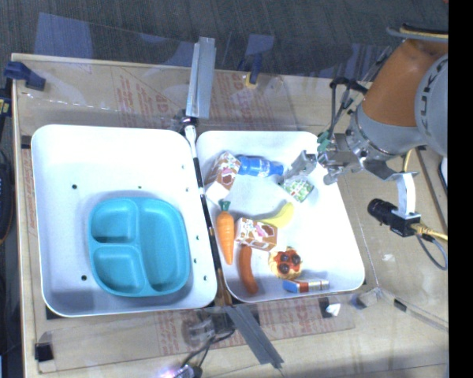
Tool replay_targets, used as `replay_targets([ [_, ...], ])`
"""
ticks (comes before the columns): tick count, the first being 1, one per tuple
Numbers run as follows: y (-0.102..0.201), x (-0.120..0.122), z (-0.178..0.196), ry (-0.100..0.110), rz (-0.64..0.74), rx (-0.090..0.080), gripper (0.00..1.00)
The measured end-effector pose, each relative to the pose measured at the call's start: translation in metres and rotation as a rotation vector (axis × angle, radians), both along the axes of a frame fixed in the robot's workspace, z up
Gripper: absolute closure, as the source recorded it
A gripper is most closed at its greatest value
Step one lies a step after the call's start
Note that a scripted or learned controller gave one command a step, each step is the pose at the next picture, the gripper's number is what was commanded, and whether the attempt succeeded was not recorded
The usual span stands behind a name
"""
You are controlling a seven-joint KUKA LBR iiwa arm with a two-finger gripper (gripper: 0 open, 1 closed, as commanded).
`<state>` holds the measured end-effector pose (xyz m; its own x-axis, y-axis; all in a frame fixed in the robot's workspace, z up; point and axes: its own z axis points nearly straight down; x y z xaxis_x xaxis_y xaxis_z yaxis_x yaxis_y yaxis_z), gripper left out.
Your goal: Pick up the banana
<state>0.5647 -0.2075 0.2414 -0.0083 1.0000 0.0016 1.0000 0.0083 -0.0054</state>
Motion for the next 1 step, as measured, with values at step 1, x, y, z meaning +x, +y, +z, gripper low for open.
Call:
replay_targets([
  [1,-0.0032,-0.008,-0.1347,-0.013,0.21,-0.005,0.0],
])
